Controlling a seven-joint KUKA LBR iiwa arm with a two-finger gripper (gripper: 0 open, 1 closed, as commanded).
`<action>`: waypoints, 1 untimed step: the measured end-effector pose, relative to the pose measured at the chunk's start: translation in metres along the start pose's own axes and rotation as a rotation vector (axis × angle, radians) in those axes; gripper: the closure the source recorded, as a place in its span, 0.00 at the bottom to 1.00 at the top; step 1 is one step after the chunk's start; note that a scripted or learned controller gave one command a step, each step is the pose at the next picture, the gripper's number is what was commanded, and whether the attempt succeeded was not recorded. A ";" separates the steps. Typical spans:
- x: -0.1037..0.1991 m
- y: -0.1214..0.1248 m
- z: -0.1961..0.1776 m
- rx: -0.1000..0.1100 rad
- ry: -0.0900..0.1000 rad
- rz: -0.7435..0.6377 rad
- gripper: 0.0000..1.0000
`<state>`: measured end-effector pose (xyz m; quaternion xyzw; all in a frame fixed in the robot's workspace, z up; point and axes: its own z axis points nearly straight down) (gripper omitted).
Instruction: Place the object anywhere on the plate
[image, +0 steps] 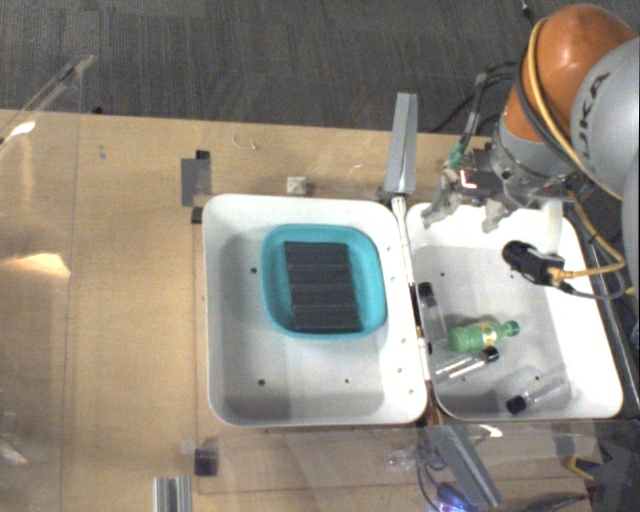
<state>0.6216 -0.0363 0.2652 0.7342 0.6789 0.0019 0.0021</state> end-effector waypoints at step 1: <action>0.003 0.001 -0.011 -0.003 0.000 -0.010 1.00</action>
